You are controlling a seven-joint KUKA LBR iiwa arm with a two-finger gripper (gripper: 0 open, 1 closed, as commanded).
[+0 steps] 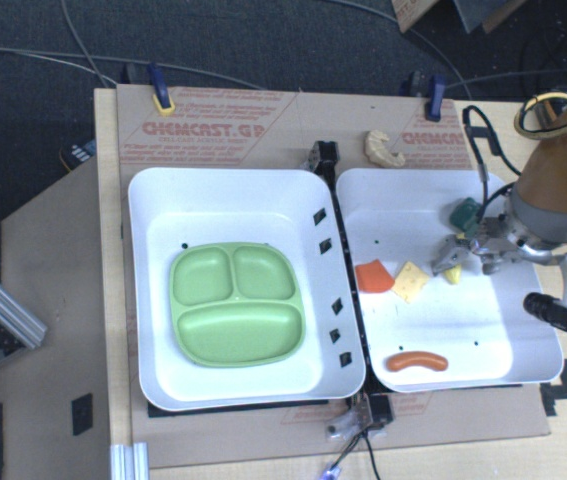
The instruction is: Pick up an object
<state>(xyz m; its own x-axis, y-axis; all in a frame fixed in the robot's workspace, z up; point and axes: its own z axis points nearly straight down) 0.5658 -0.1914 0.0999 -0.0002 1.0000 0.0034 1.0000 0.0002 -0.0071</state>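
The end effector [455,259] is lowered into the right bin [493,368], its grip state not discernible, just right of the yellow cheese wedge [410,281] and orange block [374,276], presumably targeted.

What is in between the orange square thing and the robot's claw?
In the camera view, a yellow cheese wedge lies between the orange square piece and the gripper, all in the right bin.

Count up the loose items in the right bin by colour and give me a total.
Orange: 2, a flat piece and a sausage
Yellow: 1, a cheese wedge
Total: 3; anything under the gripper is too blurred to tell.
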